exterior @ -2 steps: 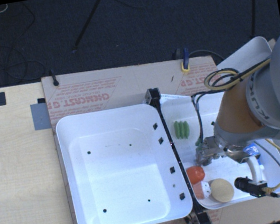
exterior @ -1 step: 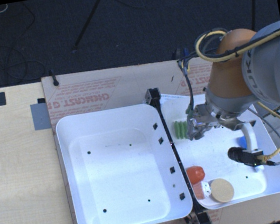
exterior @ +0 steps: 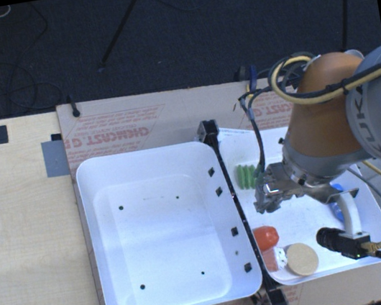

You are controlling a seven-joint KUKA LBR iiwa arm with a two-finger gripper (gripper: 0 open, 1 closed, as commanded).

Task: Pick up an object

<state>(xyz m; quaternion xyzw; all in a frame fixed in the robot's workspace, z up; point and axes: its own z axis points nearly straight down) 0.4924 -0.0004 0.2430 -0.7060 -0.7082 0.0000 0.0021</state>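
The right bin (exterior: pixel 298 268) holds a green ridged object (exterior: pixel 245 175) near its left wall. A red cup-like object (exterior: pixel 266 238) lies toward the front. Beside the red one sits a round tan disc (exterior: pixel 302 258), with a small white piece (exterior: pixel 281 257) between them. A blue and white object (exterior: pixel 347 209) lies under the arm at the right. My gripper (exterior: pixel 268 196) hangs over the middle of the right bin, just right of the green object and above the red one. Nothing shows between its fingers.
The left bin (exterior: pixel 97 201) is a shallow white tray. A black divider rail (exterior: pixel 231 207) runs between the two bins. The bulky orange-grey arm (exterior: pixel 330 116) covers the right bin's back right part. Cardboard (exterior: pixel 142 124) lies beneath both bins.
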